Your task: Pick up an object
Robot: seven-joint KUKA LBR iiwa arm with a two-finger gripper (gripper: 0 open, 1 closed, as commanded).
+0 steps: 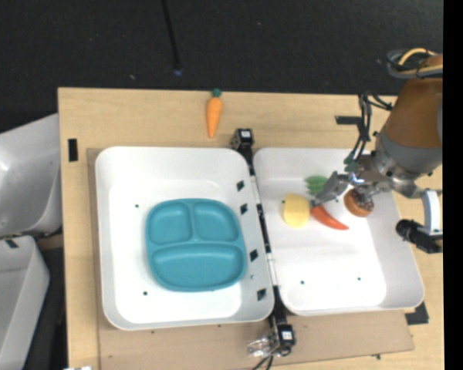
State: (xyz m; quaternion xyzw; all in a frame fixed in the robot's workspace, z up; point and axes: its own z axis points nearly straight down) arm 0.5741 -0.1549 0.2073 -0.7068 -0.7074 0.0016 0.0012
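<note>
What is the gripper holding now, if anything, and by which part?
It cannot be told. The gripper is low in the right bin, right at the red chili pepper and beside the yellow fruit, but the view does not settle any hold.

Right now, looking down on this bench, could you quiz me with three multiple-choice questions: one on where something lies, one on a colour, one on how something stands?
1. Where does the orange carrot lie?
A. In the left bin
B. On the bare bench behind the bins
C. On the plate

2. What colour is the divided plate in the left bin?
A. Blue
B. Red
C. Yellow

3. How does the gripper stand?
A. Over the left bin
B. Beyond the bench, over the dark floor
C. Low in the right bin, by the yellow piece and the red pepper

Answers: 1 B, the carrot rests on wood beyond both rims. 2 A, the plate is plainly blue. 3 C, the gripper sits among the toy foods on the right.
</note>
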